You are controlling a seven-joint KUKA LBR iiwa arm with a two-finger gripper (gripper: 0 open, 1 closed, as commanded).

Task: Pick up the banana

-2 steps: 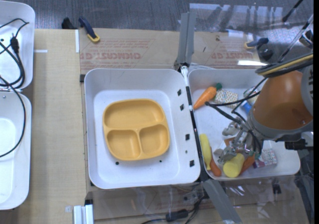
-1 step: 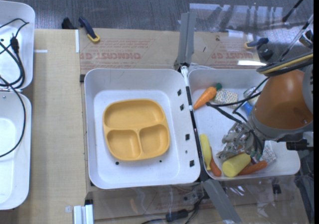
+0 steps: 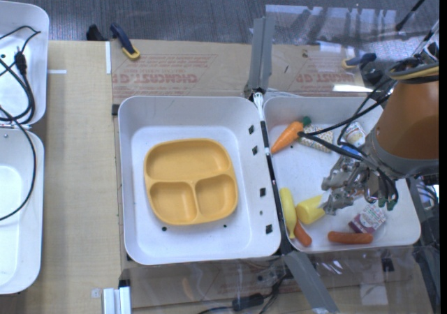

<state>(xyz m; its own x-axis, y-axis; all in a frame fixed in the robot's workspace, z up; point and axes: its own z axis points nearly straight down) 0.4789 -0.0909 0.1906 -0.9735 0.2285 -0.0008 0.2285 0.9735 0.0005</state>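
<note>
The hand (image 3: 340,197) is hovering, its grip impossible to tell; the banana (image 3: 287,212) is lying left of it against the bin wall (image 3: 268,166); that wall risks blocking a grasp.

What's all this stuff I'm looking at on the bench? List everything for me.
Left bin: one, white, left of the pair.
Divided plate: one, yellow, three compartments, lying in the left bin.
Right bin: one, white, beside the left bin.
Carrot: one, orange with green top, right bin's upper left.
Banana: one, yellow, along the right bin's left wall.
Yellow block: one, just right of the banana.
Small orange piece: one, below the banana.
Sausage-like piece: one, orange-red, near the right bin's front edge.
Wrapped packet: one, white and dark red, above the sausage-like piece.
Clamps: two, blue and yellow, on the cardboard behind the bins.
Arm: one, grey with orange band, over the right bin.
Tool: one, metal, just right of the yellow block.
</note>
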